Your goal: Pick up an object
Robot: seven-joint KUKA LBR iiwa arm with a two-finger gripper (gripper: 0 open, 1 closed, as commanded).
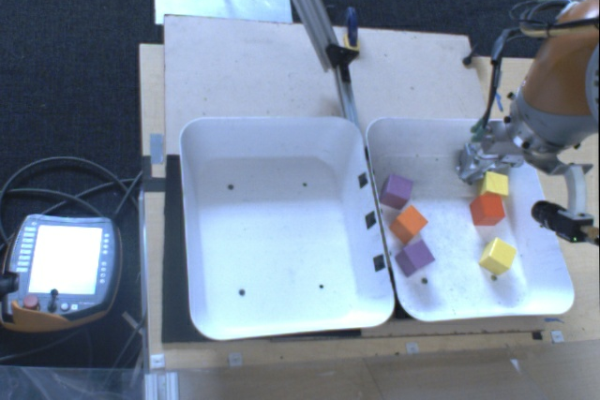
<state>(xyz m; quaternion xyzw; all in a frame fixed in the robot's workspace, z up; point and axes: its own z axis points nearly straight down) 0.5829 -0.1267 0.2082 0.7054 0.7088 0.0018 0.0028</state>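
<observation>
The right bin holds several small cubes. Two purple cubes and an orange cube lie near its left wall. A yellow cube sits just above a red cube, and another yellow cube lies nearer the front. My gripper hangs low over the bin's upper right part, right beside the upper yellow cube and slightly to its upper left. The arm's body hides part of that area.
The left bin stands beside the right one, sharing a middle wall. A slanted metal pole crosses above the bench. A teach pendant lies on the floor at the left.
</observation>
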